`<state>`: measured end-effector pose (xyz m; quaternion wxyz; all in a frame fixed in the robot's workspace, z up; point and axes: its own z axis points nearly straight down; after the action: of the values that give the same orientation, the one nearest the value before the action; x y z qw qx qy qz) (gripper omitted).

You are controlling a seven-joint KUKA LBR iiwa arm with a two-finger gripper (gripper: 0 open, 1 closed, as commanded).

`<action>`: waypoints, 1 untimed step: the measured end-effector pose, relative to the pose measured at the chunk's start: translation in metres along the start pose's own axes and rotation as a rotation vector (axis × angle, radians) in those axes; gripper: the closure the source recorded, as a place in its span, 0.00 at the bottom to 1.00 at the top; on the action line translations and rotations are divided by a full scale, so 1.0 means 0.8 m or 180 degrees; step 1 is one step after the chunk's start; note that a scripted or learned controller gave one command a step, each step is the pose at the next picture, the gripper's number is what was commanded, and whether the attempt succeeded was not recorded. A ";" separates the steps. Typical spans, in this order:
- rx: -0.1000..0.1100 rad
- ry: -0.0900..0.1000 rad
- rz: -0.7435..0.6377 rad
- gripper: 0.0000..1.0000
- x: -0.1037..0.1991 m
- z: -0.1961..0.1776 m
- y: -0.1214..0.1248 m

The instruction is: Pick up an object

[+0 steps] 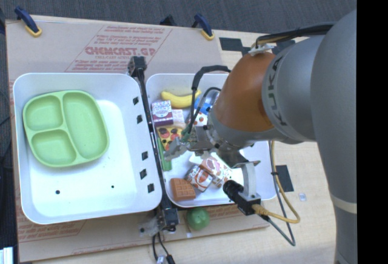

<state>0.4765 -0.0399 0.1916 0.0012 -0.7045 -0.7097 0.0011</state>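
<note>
My gripper [182, 146] hangs low in the right bin [267, 190], under the orange-banded wrist [245, 96], near the bin's left wall. It is just below a colourful snack pack [169, 132] and above a brown square cracker-like block [182, 189]. A crumpled red-and-white packet [206, 175] lies right of that block. A yellow banana [176, 97] and a small maroon-and-white box [161, 110] rest at the far end of the bin. The arm hides the right half of the bin. I see nothing clearly held in the gripper.
The left bin [79, 196] holds a light green divided plate [63, 128]. A green ball [197, 218] sits outside the bins by the near edge. Black clips run along the divider [145, 141] between the bins. A yellow cable [282, 217] trails at the near right.
</note>
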 end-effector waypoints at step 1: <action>0.0000 0.0000 0.0000 0.00 0.000 0.000 0.000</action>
<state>0.4765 -0.0399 0.1916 0.0012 -0.7045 -0.7097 0.0011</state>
